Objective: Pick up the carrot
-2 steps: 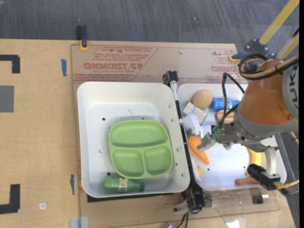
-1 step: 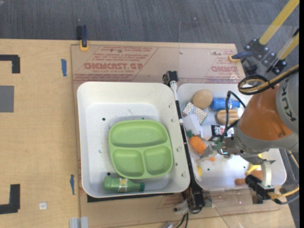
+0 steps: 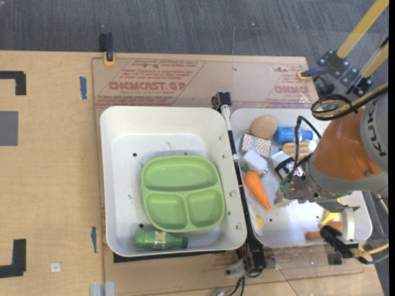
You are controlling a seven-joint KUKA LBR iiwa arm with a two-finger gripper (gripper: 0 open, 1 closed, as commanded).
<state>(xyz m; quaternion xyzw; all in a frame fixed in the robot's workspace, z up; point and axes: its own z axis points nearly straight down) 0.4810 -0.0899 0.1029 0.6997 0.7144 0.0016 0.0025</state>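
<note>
Orange, tapered carrot [image 3: 257,189]: lay in the right-hand shallow white bin [image 3: 290,232], close to that bin's left wall, on bare white floor.
Long axis: ran diagonally, thick end up and to the left, thin tip down and to the right.
Neighbours: a small white block [image 3: 254,161] just above the thick end; a patterned packet [image 3: 255,143], a tan egg-shaped piece [image 3: 263,126] and a blue piece [image 3: 291,134] farther up the bin.
Tool [image 3: 285,193]: sat just to the right of the carrot's thin end, largely hidden under the grey and orange arm [image 3: 343,156]; wide or narrow could not be told.
Key relation: carrot lay to the view's left of the tool, near but apparently apart; nothing seen between any gripping parts.
Judged next need: a short shift toward the bin's left wall, closing across the carrot's narrow width rather than along its length.
Risk: left wall and white block crowded the thick end.
Left bin [image 3: 117,165]: held a green sectioned plate [image 3: 182,193] and a green bottle [image 3: 159,240] lying on its side.
Desk [image 3: 49,184]: tan board.
</note>
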